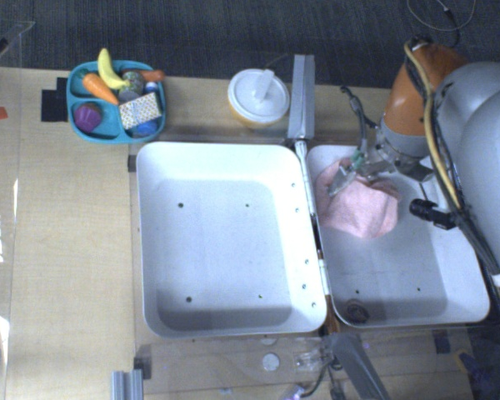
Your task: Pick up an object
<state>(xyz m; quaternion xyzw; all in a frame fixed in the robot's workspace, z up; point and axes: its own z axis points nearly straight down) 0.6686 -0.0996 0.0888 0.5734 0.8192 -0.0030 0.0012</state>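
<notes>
The end effector (362,163) sat low over the pink cloth (360,207) in the right bin (417,302), seemingly mid-grasp; I could not tell its state. Next, a clean lift would confirm hold.

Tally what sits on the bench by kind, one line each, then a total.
White bins: 2 (left bin, right bin)
Pink cloth: 1
Blue toy tray: 1
White lidded cup: 1
Total: 5
</notes>
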